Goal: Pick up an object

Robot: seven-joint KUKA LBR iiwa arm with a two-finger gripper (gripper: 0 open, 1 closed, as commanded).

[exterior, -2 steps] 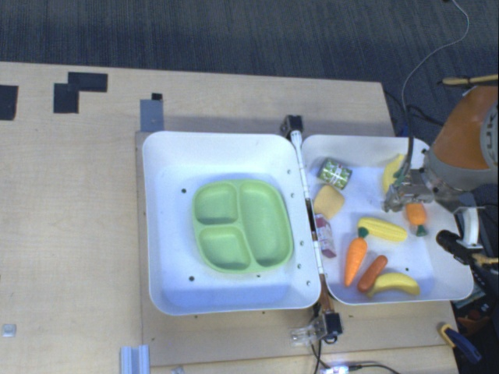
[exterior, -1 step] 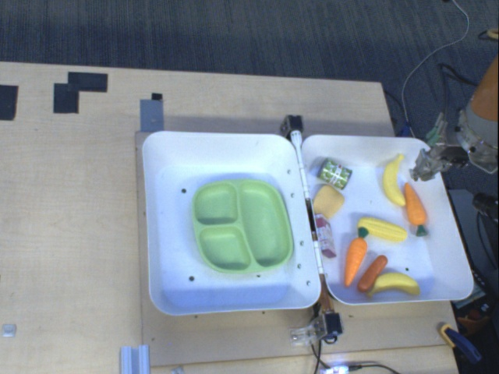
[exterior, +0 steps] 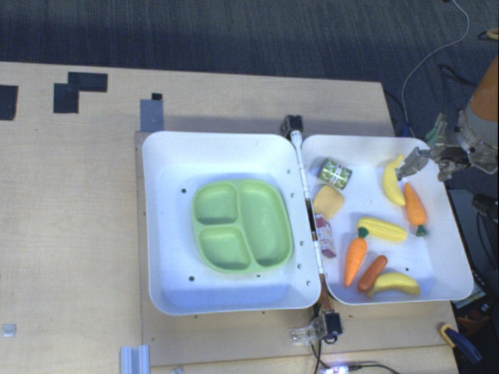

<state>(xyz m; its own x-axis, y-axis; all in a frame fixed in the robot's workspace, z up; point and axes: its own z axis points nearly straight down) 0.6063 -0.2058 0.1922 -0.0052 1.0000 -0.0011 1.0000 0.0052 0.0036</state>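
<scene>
The right bin [exterior: 452, 244] holds several toy foods. A yellow banana [exterior: 392, 184] and an orange carrot [exterior: 414, 205] lie at its far right. A second banana [exterior: 382, 230], another carrot [exterior: 355, 259], a reddish sausage [exterior: 372, 272] and a third banana [exterior: 398, 284] lie toward the front. A green can [exterior: 335, 173], a pale yellow block [exterior: 329, 202] and a small pink packet [exterior: 324, 238] sit along the bin's left side. My gripper [exterior: 429, 166] hovers open over the bin's back right corner, just right of the first banana, with nothing between its fingers.
The left bin [exterior: 168, 209] holds a green divided plate [exterior: 242, 224]. A ridge [exterior: 306, 201] separates the two bins. Cables [exterior: 437, 53] run behind the right bin, and the wooden bench [exterior: 70, 224] stretches away to the left.
</scene>
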